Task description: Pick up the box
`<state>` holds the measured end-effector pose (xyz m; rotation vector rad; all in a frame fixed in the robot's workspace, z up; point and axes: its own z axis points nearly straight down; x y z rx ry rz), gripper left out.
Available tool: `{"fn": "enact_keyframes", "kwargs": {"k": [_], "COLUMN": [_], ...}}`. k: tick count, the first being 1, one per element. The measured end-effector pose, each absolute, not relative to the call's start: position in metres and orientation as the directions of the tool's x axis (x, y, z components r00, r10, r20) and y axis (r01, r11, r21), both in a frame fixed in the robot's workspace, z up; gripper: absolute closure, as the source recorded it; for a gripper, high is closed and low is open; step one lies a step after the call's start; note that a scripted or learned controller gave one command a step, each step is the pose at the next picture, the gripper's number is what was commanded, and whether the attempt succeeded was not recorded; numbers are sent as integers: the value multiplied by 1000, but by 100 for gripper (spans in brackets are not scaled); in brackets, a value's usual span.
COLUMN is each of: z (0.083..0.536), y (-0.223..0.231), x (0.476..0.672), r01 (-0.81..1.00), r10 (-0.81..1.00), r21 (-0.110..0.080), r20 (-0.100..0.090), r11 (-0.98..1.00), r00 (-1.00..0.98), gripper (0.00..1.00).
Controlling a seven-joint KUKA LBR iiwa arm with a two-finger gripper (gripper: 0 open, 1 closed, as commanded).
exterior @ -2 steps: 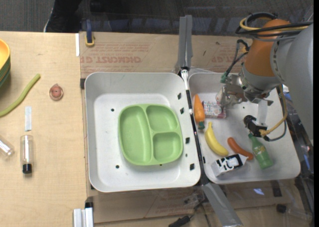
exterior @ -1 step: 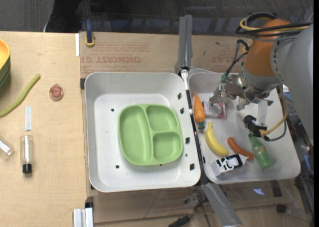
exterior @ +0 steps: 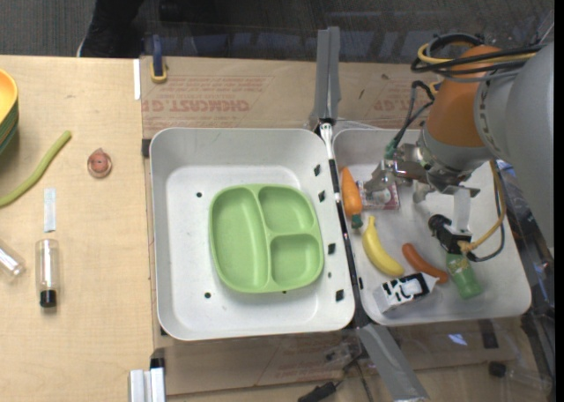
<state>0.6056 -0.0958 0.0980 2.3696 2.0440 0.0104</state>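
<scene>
The box, small and white with black markings, lies near the front wall of the right bin. The arm comes in from the right, its orange band above the wrist. My gripper hangs low over the back-left part of that bin, well behind the box and apart from it. Just under the gripper lies a small pinkish item; whether the gripper touches it is unclear.
An orange carrot, a yellow banana, a red sausage-like piece and a green bottle surround the box. The left bin holds a green divided plate. Small tubes and a green stalk lie on the wooden bench.
</scene>
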Motion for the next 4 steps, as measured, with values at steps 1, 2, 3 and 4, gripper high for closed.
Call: {"fn": "enact_keyframes", "kwargs": {"k": [1, 2, 3, 4], "z": [97, 98, 98, 97], "y": [-97, -99, -104, -106], "x": [624, 633, 631, 636], "r01": [1000, 991, 985, 999], "r10": [1000, 991, 985, 999], "r21": [9, -10, -3, 8], "r20": [-4, -4, -2, -1], "r11": [-4, 132, 172, -39], "r00": [4, -132, -173, 39], "gripper": [0, 0, 0, 0]}}
